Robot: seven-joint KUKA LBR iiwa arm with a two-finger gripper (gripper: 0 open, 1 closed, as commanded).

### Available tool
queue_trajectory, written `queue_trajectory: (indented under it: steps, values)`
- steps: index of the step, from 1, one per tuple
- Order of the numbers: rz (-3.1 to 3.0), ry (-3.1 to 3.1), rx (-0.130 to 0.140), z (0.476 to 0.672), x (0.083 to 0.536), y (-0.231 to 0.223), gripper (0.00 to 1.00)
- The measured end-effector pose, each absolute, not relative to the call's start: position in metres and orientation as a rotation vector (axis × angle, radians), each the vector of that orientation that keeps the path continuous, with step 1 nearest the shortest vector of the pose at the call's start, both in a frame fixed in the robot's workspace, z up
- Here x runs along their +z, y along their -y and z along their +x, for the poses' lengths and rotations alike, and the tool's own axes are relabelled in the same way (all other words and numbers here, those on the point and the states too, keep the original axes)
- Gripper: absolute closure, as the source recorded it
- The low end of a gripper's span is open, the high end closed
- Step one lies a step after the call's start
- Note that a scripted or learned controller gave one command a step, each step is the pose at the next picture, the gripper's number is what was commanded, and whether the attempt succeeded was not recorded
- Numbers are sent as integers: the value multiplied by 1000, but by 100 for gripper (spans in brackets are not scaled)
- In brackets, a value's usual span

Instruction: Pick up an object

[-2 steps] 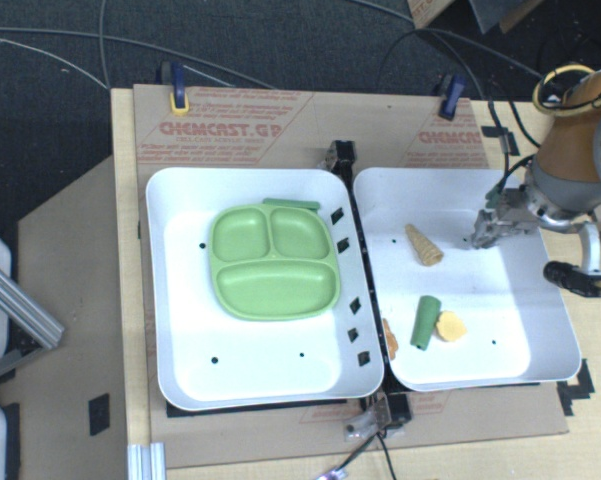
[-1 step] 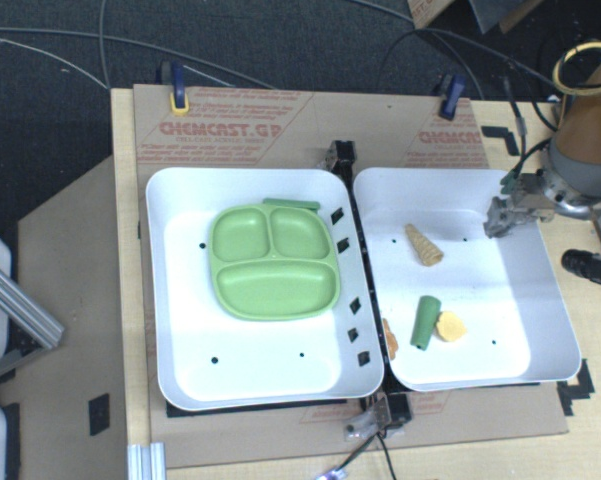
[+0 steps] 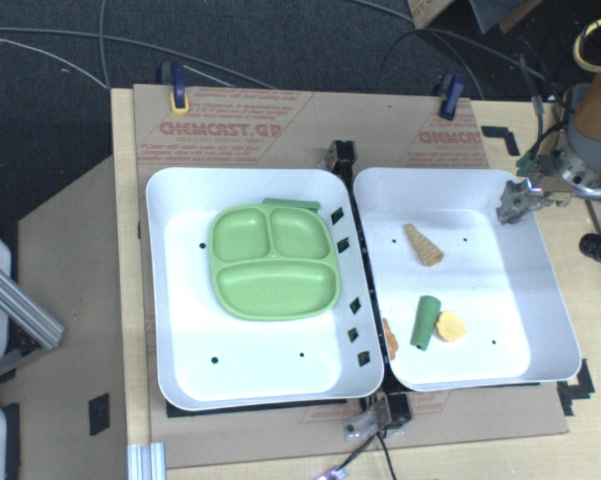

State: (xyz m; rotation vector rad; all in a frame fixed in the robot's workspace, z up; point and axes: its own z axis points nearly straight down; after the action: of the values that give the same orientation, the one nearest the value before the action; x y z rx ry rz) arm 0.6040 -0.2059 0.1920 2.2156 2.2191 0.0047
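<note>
Objects for picking lie in the right bin [image 3: 540, 268]: a tan cone-shaped piece [image 3: 423, 245] near its middle, and toward the front a dark green cylinder [image 3: 424, 322] with a small yellow piece [image 3: 450, 327] touching its right side. A thin orange-brown piece [image 3: 390, 339] sits at the bin's left wall, close to the divide between the two bins. The left bin [image 3: 180, 368] holds a light green divided plate [image 3: 274, 263], with a dark green flat item [image 3: 292, 205] peeking out behind its far rim.

The gripper [image 3: 517, 200] hangs over the far right corner of the right bin, well apart from all the objects. It is small and partly blurred here, so I cannot tell how it is set; nothing is visibly held in it. Both bins rest on a tabletop [image 3: 130, 268] covered in brown board.
</note>
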Motion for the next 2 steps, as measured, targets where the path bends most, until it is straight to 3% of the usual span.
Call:
queue_trajectory:
  steps: [1, 2]
  values:
    - [2214, -2218, 6, 616, 247, 206, 100]
    - [2217, -2229, 2, 615, 255, 146, 100]
